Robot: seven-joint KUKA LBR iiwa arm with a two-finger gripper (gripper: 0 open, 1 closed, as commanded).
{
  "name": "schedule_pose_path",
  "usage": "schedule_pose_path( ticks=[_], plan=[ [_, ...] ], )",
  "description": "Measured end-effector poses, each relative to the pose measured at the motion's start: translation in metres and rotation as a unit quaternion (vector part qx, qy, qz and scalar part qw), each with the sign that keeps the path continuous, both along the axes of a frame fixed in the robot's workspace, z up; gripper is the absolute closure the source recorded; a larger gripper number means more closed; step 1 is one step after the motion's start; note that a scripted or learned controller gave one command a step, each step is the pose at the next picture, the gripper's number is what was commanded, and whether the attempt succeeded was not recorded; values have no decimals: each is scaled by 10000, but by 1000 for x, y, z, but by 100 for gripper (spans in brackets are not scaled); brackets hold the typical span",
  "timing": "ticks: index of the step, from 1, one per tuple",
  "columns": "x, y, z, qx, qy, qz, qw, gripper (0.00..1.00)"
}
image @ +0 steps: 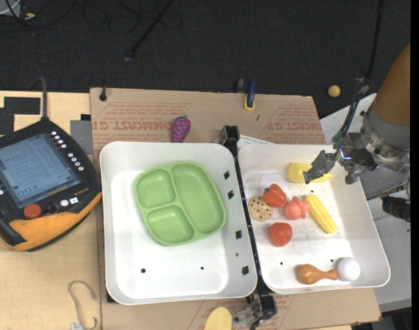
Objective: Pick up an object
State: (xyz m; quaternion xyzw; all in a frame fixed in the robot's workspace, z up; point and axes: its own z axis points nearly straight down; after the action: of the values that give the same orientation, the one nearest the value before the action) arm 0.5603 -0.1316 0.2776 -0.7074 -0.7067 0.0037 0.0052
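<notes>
cardboard (pixel 209 115) under bins, "chemcast gp" print (mirrored), gripper (pixel 333 165) open

Left bin (pixel 120 267) holds green divided plate (pixel 180 202); teach pendant (pixel 38 181) far left, purple grapes (pixel 180 128) on cardboard (pixel 141 115) behind, orange ball (pixel 334 91) far right.

Brightness: even light is falling from overhead, leaving the white bins (pixel 120 267) looking bright.
Shadows: soft, short ones are lying just beside the green plate (pixel 180 201).
Glare: the bin walls around the plate are nearly washing out.
Background: the area behind the bins is staying dark.
Sharpness: the picture is looking slightly grainy.
</notes>
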Motion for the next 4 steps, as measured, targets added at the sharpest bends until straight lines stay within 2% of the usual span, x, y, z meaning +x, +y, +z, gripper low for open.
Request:
schedule_pose_path(
  ticks=[1,4],
  plan=[
    [2,0,6,-10,-57,8,10000,0],
    [-3,22,-152,1,-25,-11,10000,0]
  ],
)
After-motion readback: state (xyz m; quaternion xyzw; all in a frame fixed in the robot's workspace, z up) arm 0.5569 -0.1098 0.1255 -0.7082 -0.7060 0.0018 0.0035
